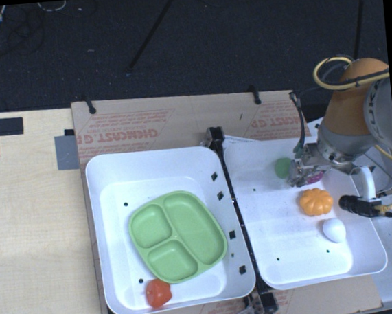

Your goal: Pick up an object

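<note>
Cardboard (179, 123) under 2 bins shows mirrored, unreadable print; gripper (306, 170) finger state unclear.

Both bins, left bin (103, 196) and right bin (281, 248), look like smooth white plastic with a soft sheen. Green divided plate (177, 236): matt plastic, smooth. Red object (158, 292) at the plate's 7 o'clock: slightly glossy. Orange pumpkin-shaped piece (315, 201): ribbed, matt. White egg-shaped piece (333, 230): smooth, glossy. Cardboard sheet (179, 120) under the bins: brown, matt, printed. Bench top (31, 238): pale wood-look, matt. Arm (356, 103): smooth orange and grey casing.
</note>
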Action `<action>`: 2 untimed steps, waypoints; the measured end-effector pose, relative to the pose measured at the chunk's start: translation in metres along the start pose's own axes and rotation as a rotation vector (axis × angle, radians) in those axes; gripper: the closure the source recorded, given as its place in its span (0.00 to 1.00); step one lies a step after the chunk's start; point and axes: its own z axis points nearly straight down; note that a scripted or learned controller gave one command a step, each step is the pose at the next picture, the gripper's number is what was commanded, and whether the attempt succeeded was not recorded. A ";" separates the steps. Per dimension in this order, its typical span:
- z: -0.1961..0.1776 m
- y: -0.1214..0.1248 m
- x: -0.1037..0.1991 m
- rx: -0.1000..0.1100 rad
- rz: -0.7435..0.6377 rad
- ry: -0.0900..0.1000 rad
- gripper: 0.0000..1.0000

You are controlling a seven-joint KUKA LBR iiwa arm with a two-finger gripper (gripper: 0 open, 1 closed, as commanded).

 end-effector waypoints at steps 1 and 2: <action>-0.045 0.007 -0.004 -0.006 -0.002 -0.002 1.00; -0.083 0.007 -0.005 -0.005 -0.002 -0.001 1.00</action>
